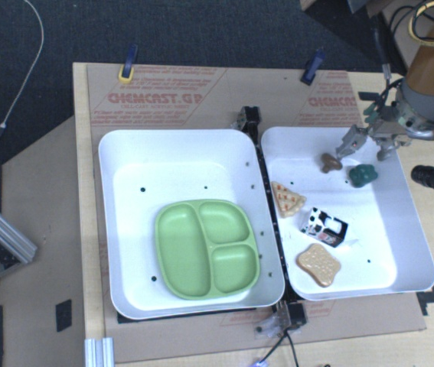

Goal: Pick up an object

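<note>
The hand point(368, 145) is hanging over the far end of the right bin point(400, 277), its two metal fingers point(349, 144) splayed apart and gripping nothing. One fingertip is sitting just beside a small brown lumpy object point(331, 161), while a teal rounded piece point(363, 176) is lying just below the other; whether either is being touched is not clear. Nearer the camera in the same bin, a waffle-textured triangular cracker point(287, 199) is resting by the dividing wall, a black-and-white patterned toy point(324, 225) is lying mid-bin, and a tan bread-slice shape point(318, 264) is sitting beside it. The left bin point(125, 159) is carrying a smooth, pale green plastic plate point(207, 248) with three compartments. Both glossy white bins are standing on a cardboard-covered worktop point(201, 94).
</note>
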`<state>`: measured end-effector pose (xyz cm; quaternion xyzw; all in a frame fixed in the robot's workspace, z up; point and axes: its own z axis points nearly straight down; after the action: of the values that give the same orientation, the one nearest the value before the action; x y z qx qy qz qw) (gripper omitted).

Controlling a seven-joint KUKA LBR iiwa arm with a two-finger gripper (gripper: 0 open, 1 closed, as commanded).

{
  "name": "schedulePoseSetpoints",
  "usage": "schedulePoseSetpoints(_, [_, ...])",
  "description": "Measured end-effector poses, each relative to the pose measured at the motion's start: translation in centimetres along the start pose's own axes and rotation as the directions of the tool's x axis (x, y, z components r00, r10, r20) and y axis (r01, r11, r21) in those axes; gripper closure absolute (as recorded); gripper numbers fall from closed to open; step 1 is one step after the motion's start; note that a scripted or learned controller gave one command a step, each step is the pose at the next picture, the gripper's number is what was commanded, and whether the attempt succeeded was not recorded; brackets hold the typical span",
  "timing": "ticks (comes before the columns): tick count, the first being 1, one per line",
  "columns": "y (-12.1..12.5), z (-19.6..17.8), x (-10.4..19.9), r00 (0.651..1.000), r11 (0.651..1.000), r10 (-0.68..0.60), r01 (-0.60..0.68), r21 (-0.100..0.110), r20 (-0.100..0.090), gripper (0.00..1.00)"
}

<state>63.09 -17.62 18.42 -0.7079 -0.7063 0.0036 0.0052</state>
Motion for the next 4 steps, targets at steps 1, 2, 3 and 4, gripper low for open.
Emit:
schedulePoseSetpoints(1, [0.3,-0.7,0.0,1.0,1.0,-0.003,0.003,-0.013,0.003,0.0])
schedulePoseSetpoints(2, [0.2,3.7,0.5,1.0,1.0,-0.004,0.004,-0.006,0.001,0.0])
schedulePoseSetpoints(3, [0.8,7.9,0.8,1.0,1.0,-0.006,0.006,-0.011,-0.003,0.0])
schedulePoseSetpoints(4, [1.2,9.7,1.5,1.0,1.0,-0.009,0.009,-0.016,-0.007,0.0])
